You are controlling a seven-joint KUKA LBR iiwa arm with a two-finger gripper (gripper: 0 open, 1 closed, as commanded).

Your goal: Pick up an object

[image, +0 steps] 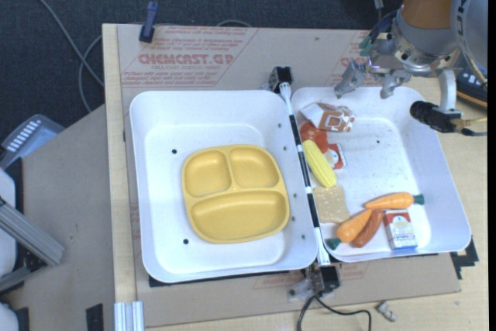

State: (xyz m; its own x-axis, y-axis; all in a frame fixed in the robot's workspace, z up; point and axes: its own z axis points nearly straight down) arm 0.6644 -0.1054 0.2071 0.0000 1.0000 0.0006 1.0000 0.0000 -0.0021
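My gripper (367,81) hangs above the far edge of the right bin (434,167), its two fingers spread apart with nothing between them. Below it, in the bin's far left corner, lies a small brown-and-white packet (335,119) on a red item (314,136). A yellow corn cob (318,162) lies along the bin's left wall, with a beige cracker square (331,204) in front of it. Two orange carrots (390,201) (354,227), a brown sausage (370,227) and a small red-and-white box (401,230) lie near the front edge.
The left bin (155,136) holds a yellow three-compartment tray (234,192). A blue clip (148,21) lies on the cardboard at the far left. A black clamp (280,77) sits between the bins at the far side.
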